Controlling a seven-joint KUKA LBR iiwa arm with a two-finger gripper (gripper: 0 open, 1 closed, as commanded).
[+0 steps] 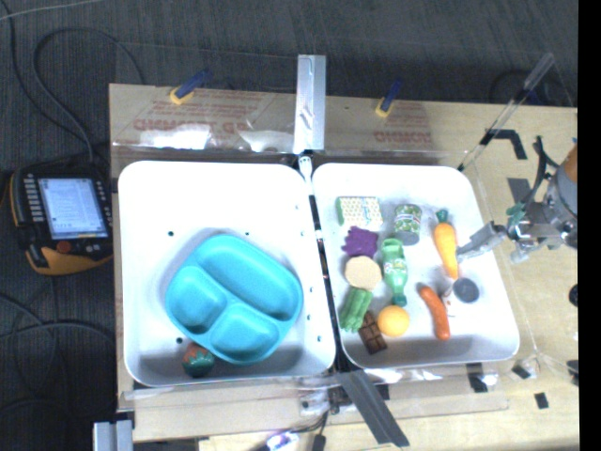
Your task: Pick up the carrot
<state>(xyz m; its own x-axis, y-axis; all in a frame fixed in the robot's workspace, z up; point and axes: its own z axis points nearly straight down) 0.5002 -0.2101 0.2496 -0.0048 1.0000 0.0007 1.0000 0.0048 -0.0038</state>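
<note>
risk first: the carrot (pixel 445 245) sits in a crowded spot in the right bin (pixel 488 341), so a descent slightly off could land on the red chili-like piece (pixel 435 310) just below it, or on the grey disc (pixel 465 290) near its lower end. carrot is narrow and tapered, lies lengthwise pointing down the bin, green top toward the back wall; a grasp along its length instead of across would likely slip off. a small green jar (pixel 407 218) is just left of the top, and a green bottle (pixel 394 271) lies further left, so a wide approach could bump those. the gripper (pixel 526 225) is at the right rim of the bin, outside the clutter, well apart from the carrot and to its right; a thin grey part reaches toward the carrot but stops short. cannot tell whether the fingers are apart or together, too small and blurred; nothing visibly held. carrot rests on the bin floor, not lifted, so i judge the pick not yet started. left bin (pixel 141 252) holds a blue tray (pixel 235 294), not relevant to the pick.
</note>
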